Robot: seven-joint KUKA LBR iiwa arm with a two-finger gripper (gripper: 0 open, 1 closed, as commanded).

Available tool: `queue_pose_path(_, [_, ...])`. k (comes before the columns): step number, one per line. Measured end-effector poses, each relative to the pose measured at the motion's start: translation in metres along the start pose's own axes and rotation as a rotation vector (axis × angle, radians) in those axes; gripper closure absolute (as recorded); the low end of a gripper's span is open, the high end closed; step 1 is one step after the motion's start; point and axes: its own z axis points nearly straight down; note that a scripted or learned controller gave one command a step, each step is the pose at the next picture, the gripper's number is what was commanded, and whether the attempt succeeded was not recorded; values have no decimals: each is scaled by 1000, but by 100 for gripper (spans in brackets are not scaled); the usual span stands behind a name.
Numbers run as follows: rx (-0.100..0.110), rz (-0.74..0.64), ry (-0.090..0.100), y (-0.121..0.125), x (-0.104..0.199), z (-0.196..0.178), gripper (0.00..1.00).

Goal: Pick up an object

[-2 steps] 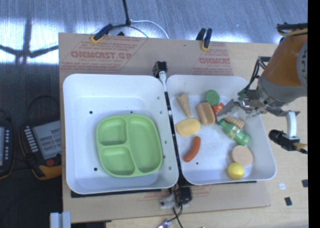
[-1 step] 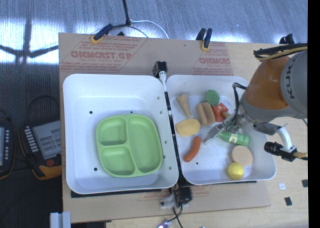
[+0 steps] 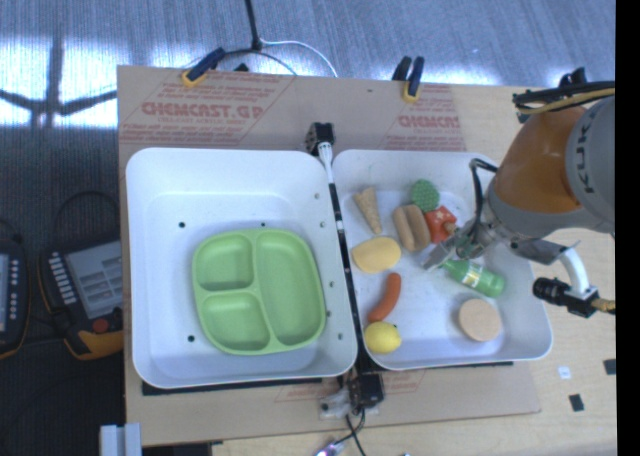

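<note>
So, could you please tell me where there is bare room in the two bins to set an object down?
The left white bin has bare floor around the green divided plate, widest along its far side. The right white bin is crowded; bare floor lies between the yellow lemon and the round tan biscuit.

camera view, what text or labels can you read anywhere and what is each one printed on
"CHEMCAST GP", red letters, legible with some blur, on the brown paper-faced board under the two white bins, at its upper left.
The same red print repeats on the board at upper right, too blurred and cut off to read fully.
Large dark letters on the grey robot arm by the orange band: partly seen, not readable.
</note>
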Motion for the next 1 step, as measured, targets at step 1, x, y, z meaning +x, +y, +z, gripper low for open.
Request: queue_pose_path(1, [8,6,13,47,68,-139,100])
